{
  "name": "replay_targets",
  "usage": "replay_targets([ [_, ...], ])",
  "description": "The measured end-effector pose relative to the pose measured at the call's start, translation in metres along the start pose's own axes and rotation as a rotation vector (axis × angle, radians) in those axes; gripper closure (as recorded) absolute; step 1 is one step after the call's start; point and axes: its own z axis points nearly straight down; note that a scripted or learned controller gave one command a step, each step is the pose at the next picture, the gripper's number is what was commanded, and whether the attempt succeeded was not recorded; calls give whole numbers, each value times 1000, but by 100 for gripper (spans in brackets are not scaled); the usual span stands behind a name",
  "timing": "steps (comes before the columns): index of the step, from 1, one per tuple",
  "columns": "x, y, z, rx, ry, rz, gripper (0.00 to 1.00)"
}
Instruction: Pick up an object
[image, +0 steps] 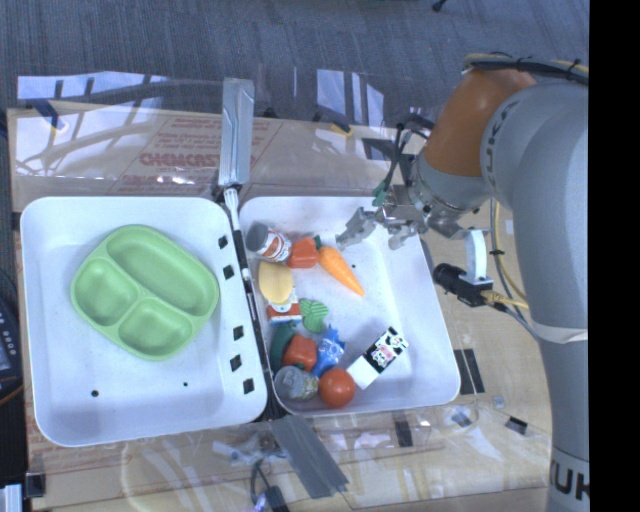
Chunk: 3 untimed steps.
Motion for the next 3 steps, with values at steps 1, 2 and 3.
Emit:
replay_targets([
  [1, -10, 2, 99, -4, -1, -138, 0],
  [2, 55, 12, 46, -6, -2, -246, 0],
  [3, 7, -3, 99, -2, -2, -215, 0],
])
